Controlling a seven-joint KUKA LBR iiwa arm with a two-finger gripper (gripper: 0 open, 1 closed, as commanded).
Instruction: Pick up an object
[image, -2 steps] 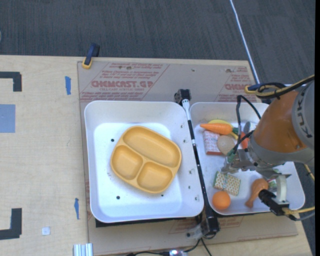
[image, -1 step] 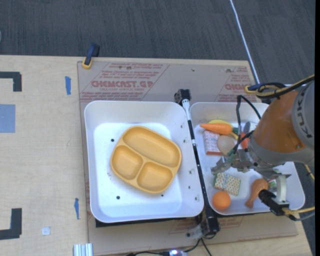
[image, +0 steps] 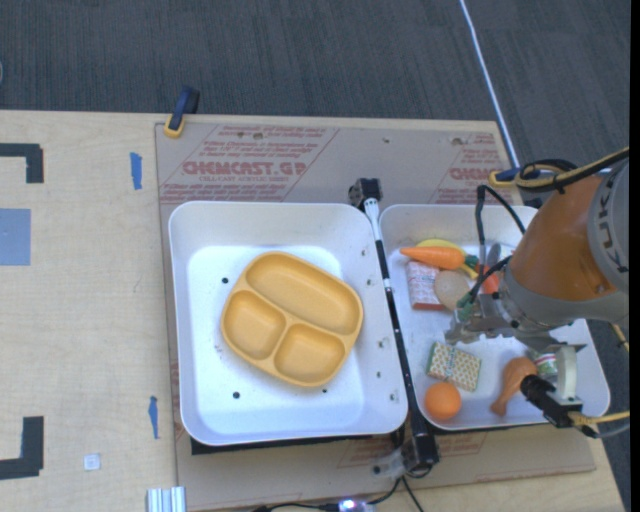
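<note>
Round orange plastic fruit (image: 443, 400) sits at six o'clock in the right white bin (image: 598, 392); the gripper (image: 472, 325) hangs at its centre, finger state untellable.

From here I can't see the tool's (image: 470, 325) fingertips, the arm (image: 570, 260) covers part of the right bin (image: 600, 395), and the worktop (image: 80, 300) runs off-frame.

I see two bins on tabletop (image: 80, 330): left bin (image: 190, 300) holds divided plate (image: 290, 318); right bin (image: 595, 385) holds carrot (image: 435, 257), cracker (image: 455, 366), orange (image: 442, 400), drumstick (image: 512, 382); arm (image: 570, 255) above right bin.
</note>
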